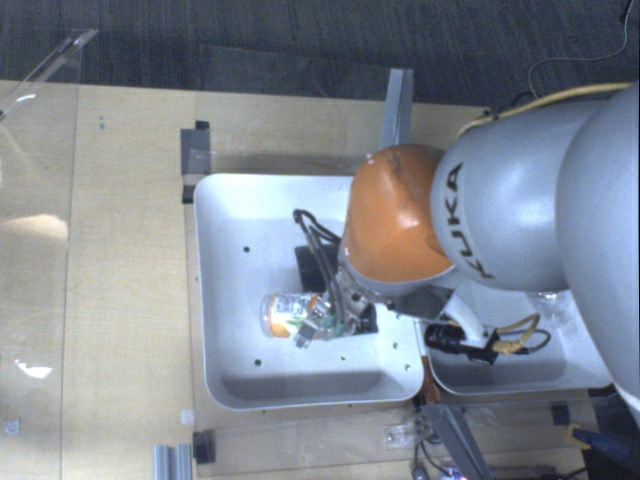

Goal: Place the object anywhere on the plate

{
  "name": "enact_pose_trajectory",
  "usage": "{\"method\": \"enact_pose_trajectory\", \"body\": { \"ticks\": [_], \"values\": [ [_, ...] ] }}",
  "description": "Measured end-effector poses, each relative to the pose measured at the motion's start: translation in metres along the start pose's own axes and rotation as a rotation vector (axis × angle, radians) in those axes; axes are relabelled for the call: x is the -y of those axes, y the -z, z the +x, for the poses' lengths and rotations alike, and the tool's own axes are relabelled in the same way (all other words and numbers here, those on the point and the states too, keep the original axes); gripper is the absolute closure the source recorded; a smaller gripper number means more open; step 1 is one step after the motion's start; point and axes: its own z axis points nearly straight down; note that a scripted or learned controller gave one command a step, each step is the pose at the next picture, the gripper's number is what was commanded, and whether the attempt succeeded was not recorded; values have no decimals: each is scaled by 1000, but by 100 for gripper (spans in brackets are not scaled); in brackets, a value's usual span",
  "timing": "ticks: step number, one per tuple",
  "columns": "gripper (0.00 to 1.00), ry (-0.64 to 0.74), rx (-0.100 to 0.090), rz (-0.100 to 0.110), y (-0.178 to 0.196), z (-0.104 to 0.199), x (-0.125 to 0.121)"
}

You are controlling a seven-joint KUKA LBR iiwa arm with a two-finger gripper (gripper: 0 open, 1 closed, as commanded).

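The left white bin [225,368] is seen on the wooden bench [110,268], with the right bin [520,378] touching it along the shared edge and largely covered by the arm [530,198]; the arm is reached in from the right, its orange band [392,213] hanging over the left bin's right half. The gripper [325,320] is lowered to the bin floor, right beside a small clear object with an orange end and a green mark [283,315], which is lying on its side near the middle of the left bin; the two appear to be touching, but whether the object is caught between the fingers cannot be told, since the wrist hides them. A black cable [312,226] is looped above the gripper; a plate cannot be made out. A yellow cable [515,333] is draped over the right bin; a grey post [397,103] stands behind the bins.
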Motion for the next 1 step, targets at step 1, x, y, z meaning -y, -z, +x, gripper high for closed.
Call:
{"method": "enact_pose_trajectory", "body": {
  "ticks": [1],
  "values": [
    [100, -66, 17, -24, -68, -6, -17]
  ]
}}
